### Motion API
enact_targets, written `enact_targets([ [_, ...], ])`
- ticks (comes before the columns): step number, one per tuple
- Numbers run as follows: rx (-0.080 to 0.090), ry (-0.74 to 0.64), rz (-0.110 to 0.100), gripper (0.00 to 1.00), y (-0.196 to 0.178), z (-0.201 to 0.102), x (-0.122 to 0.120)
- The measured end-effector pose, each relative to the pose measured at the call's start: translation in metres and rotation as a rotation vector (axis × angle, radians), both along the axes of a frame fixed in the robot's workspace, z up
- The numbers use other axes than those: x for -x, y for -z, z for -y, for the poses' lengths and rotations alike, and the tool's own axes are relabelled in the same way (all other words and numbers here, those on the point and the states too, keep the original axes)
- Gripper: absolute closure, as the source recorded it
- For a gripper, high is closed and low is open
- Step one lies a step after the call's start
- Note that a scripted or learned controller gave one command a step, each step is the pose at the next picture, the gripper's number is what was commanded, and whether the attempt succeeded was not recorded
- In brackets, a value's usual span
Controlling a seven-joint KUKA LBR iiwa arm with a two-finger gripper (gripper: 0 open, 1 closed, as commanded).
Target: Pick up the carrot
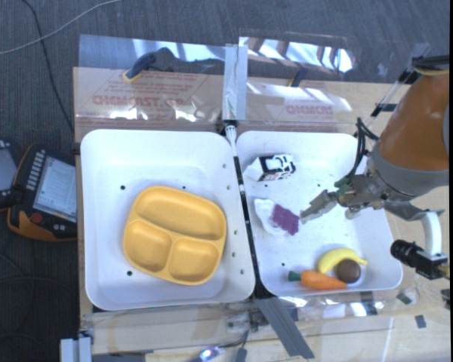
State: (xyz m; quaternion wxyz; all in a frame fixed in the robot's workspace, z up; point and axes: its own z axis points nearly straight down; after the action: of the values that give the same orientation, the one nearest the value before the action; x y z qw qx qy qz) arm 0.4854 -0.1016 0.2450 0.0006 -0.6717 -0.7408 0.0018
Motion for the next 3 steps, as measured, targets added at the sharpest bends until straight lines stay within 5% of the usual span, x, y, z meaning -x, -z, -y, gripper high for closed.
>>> enact_targets([
  [1,-0.003,0.048,-0.004,0.0,0.11,0.013,0.002],
  [2,-0.002,0.071,-0.004,0.0,0.146,0.007,0.003],
  [3,-0.001,0.123,-0.002,0.0,0.098,0.003,0.002],
])
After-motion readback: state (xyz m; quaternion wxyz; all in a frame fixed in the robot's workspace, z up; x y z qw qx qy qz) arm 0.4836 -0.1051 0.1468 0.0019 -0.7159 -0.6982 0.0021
